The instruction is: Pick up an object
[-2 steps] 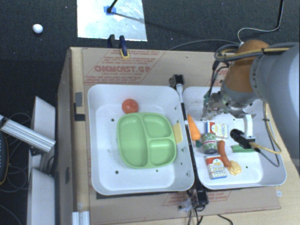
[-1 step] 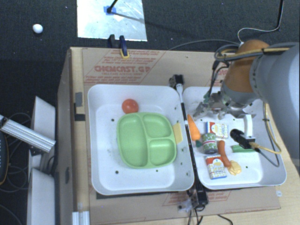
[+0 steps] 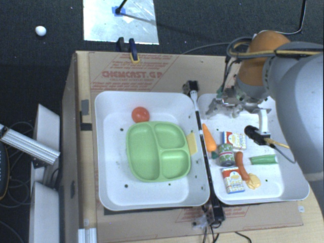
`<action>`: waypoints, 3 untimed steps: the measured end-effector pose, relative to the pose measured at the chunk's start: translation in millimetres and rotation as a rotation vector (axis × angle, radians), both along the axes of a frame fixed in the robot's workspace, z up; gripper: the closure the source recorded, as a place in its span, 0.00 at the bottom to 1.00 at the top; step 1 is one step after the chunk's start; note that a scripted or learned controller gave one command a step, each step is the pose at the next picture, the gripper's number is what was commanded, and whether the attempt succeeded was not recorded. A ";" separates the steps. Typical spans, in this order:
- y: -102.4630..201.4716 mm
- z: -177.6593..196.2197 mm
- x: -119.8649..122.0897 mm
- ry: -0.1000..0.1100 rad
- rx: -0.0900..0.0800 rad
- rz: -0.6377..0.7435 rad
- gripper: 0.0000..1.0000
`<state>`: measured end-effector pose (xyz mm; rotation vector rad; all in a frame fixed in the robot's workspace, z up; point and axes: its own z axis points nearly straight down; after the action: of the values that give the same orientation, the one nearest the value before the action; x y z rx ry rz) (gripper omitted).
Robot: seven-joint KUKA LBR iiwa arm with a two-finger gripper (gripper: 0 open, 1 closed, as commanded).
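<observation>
My metal two-finger pincer (image 3: pixel 226 107) hangs over the right white bin (image 3: pixel 291 189); its spread unreadable; the orange plastic carrot (image 3: pixel 208 137) lies just below-left.

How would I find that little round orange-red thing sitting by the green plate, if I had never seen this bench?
Look at the left white bin of the two on the bench. Most of it is taken up by a light green divided plastic plate. Just beyond the plate's far left corner lies the small orange-red ball-shaped object, the only round, warm-coloured thing in that bin.
</observation>
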<state>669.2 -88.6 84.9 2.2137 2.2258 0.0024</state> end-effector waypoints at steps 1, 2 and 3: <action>-0.2 11.4 1.1 -0.003 -0.001 0.003 1.00; -0.2 11.3 1.0 -0.003 -0.001 0.004 0.00; 2.5 0.0 -0.2 0.001 -0.001 0.000 0.00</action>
<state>669.0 -86.0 84.9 2.2139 2.2260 0.0009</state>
